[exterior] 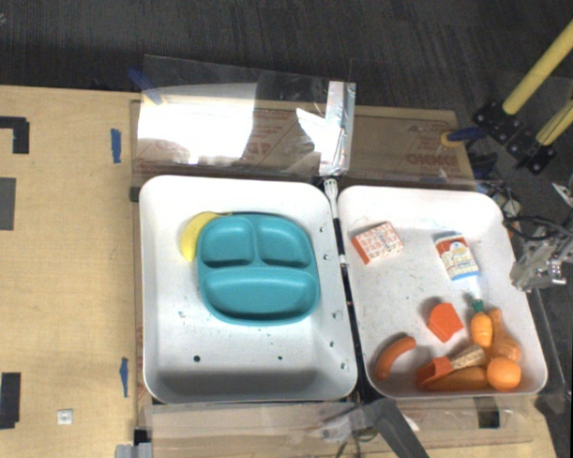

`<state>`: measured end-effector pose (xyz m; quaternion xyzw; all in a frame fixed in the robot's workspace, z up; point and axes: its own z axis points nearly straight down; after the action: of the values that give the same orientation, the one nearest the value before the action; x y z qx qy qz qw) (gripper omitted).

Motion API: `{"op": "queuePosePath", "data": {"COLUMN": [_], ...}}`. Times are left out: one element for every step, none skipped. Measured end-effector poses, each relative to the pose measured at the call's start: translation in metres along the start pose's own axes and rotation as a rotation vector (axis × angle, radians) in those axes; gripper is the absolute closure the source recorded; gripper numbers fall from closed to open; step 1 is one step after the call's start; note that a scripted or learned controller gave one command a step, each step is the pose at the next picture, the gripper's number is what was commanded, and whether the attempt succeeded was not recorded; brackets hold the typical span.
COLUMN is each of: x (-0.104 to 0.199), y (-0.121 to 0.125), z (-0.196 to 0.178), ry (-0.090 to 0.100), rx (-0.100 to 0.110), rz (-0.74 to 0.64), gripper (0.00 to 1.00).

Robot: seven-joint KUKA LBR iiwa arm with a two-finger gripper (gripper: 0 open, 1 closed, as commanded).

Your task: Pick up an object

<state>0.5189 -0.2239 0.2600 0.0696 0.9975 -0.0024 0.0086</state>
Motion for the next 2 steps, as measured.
{"op": "queuePosePath", "data": {"x": [0.002,0.028], "y": [0.0,-0.002], "z": [0.005,0.089], "ry": [0.009,0.019], "rx": [-0.003,-0.004], "rz": [0.0,0.088], "gripper": [0.0,0.0]}}
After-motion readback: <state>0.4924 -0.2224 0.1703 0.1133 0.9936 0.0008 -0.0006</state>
